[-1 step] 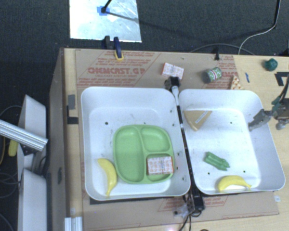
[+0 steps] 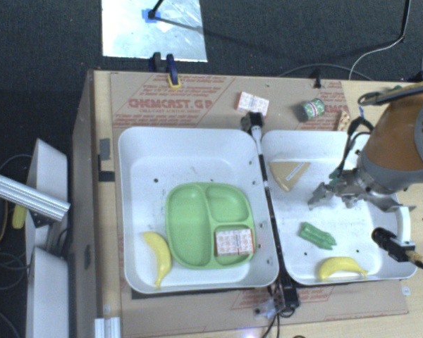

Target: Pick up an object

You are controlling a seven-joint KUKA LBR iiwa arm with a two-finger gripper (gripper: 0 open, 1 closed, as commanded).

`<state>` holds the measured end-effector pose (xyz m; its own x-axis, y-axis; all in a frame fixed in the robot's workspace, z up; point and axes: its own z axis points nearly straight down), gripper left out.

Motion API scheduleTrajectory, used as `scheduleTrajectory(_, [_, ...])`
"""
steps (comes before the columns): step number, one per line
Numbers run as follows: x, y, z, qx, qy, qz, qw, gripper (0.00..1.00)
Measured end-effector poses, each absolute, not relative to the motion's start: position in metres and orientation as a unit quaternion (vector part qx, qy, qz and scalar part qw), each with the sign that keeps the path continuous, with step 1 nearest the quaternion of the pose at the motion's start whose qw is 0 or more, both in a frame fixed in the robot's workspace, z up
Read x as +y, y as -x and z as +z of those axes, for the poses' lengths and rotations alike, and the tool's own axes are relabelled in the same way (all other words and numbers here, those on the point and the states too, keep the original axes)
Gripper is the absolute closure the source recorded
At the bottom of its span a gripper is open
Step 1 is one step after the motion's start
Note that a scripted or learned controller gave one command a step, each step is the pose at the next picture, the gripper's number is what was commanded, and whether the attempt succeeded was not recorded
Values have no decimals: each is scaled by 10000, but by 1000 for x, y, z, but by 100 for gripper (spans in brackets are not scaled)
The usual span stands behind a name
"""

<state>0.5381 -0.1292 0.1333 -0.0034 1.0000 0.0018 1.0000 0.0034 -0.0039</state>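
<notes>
My gripper [image 2: 327, 191] hangs over the middle of the right bin [image 2: 381, 277], reaching in from the right under the orange-banded arm. A green oblong piece [image 2: 317, 235] lies just below it, and a yellow banana [image 2: 342, 267] rests near the bin's front wall. A tan wedge [image 2: 289, 173] lies to the gripper's left, near the divider. I see nothing held by the gripper.
The left bin [image 2: 137, 160] holds a green divided plate [image 2: 197, 224] with a small red-and-white box [image 2: 234, 242] in one compartment, and a second banana [image 2: 158, 257] beside the plate. Behind the bins, a small box [image 2: 252, 103] and a green can [image 2: 312, 109] lie on the bench.
</notes>
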Motion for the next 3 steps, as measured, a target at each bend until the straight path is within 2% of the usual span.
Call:
scheduleTrajectory(1, [-108,-506,84,-7076,7066,-3,-2,0])
scheduleTrajectory(2, [-107,-508,95,-7079,7063,-16,-13,100])
scheduleTrajectory(3, [-57,-550,185,-7085,7057,-13,-10,100])
